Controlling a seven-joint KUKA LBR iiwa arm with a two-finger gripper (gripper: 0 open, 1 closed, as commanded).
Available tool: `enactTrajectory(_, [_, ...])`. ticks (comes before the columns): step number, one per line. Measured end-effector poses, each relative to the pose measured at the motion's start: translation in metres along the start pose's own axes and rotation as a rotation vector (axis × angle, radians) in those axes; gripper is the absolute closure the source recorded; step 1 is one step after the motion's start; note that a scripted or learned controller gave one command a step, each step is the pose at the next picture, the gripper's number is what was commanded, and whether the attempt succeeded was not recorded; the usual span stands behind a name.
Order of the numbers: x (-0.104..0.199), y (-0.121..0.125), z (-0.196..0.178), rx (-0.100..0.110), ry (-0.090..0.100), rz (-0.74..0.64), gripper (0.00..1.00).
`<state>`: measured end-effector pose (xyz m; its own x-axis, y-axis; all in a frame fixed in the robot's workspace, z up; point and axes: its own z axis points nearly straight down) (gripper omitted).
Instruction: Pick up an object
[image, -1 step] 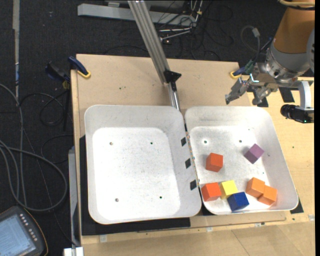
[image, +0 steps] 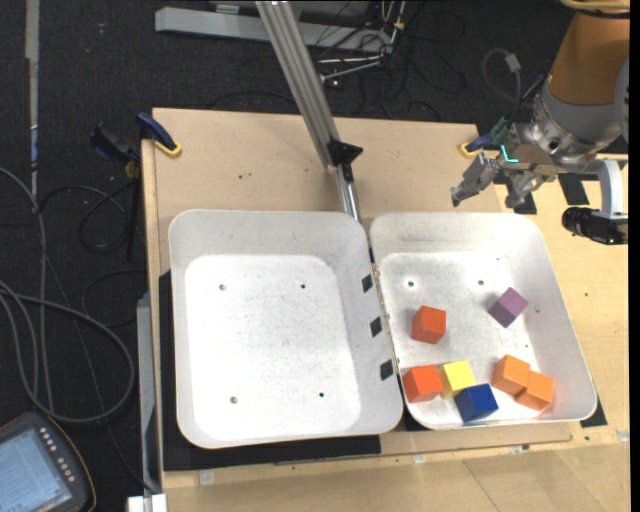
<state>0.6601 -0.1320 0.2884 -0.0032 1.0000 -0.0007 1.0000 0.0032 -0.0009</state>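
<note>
Claw: we see the claw (image: 497, 187) at the upper right, hanging above the far rim of the right bin (image: 560, 300), under the grey wrist and the orange band of the arm (image: 590, 60). Its two dark fingers are spread wide apart, and nothing sits between them.

Nearest block: the purple cube (image: 508, 306) lies toward the near edge from the claw and very slightly to the right in our view. It stands apart from the other blocks, well clear of the bin wall.

Next out: the orange cube (image: 429, 324) sits alone near the bin's middle, down and to the left of the claw.

Far cluster: along the near wall we count another orange cube (image: 423, 382), a yellow cube (image: 458, 375) and a blue cube (image: 477, 402), touching or just beside one another; two orange blocks (image: 524, 380) are pressed together at the near right corner.

Key relation: every block lies nearer the camera than the claw, so we judge the move must travel inward over the bin and then down.

Likely target: we would choose the purple cube, as it is closest and free on all sides.

Risk: the clustered blocks leave little room for fingers.

Left bin: the left bin (image: 190, 300) sits just beside the right one on the desk (image: 250, 160).
</note>
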Motion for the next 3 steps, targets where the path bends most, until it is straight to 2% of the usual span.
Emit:
enactTrajectory(1, [-0.009, -0.004, 0.052, 0.005, 0.000, 0.005, 0.00])
enactTrajectory(3, [-0.016, -0.010, 0.178, 0.006, 0.001, 0.004, 0.00])
